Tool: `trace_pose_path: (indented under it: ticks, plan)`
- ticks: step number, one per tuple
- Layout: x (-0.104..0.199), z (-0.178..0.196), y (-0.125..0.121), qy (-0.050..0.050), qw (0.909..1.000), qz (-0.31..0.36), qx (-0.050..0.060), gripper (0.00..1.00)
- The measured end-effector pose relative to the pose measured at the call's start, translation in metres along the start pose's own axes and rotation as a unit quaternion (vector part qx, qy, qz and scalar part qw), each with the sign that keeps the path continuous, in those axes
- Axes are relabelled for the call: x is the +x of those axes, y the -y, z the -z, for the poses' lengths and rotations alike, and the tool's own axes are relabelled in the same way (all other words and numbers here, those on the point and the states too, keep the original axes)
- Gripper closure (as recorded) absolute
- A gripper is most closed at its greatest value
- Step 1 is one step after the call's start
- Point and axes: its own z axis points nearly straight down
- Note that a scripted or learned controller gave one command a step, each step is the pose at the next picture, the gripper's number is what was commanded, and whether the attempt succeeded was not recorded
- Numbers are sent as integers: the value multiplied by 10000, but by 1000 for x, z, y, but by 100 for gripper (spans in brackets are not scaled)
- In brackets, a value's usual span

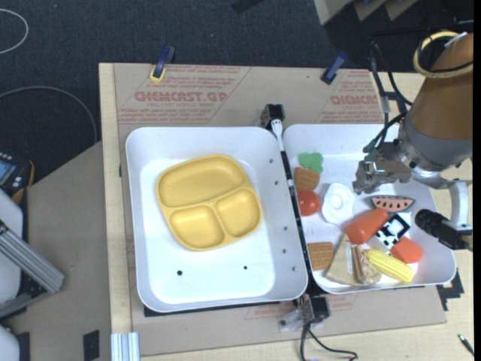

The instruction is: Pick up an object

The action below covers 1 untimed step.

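The right bin (331, 138) holds toy food: a green leafy piece (310, 160), a brown piece (306, 178), a red tomato (307, 202), a white egg (337, 202), a watermelon slice (392, 202), an orange carrot (365, 226), a corn cob (388, 265), a sandwich (350, 264) and a cracker (320, 254). My gripper (373, 179) hangs over the bin's upper right part, just right of the egg and above the watermelon slice. Its fingers point down with nothing visible between them.
The left bin (146, 224) carries a yellow divided plate (208, 200). A black-and-white tag (391, 229) and an orange block (408, 250) lie near the carrot. A black clamp (273, 116) sits between the bins at the back. The arm's orange band (443, 104) looms over the right bin's far corner.
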Motion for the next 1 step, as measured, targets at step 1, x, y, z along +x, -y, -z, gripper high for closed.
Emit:
trace_pose_path:
  ticks: [1]
  plan:
    - [-3, -20, 3, -7, 10000, -13, 41, 100]
